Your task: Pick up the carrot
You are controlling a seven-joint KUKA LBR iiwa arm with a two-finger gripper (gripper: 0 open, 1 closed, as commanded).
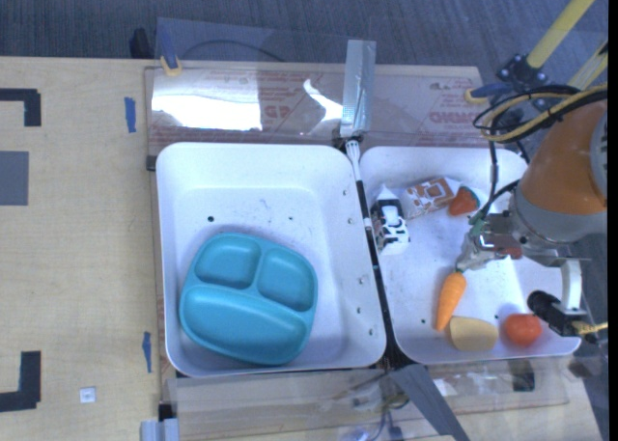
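The orange carrot (pixel 450 299) lies in the right bin (pixel 415 265), tilted, with its thick end up near the gripper and its tip pointing down-left. My gripper (pixel 474 252) hangs just above and to the right of the carrot's thick end, close to it or touching it. The arm, with its orange band (pixel 570 169), reaches in from the right. The carrot rests on the bin floor.
Near the carrot's tip lie a pale yellow piece (pixel 473 333) and a red tomato (pixel 522 329). A small printed carton (pixel 428 196), a red-orange item (pixel 464 201) and a black-and-white object (pixel 389 223) sit at the bin's back. A blue divided plate (pixel 249 296) lies in the left bin (pixel 193 179).
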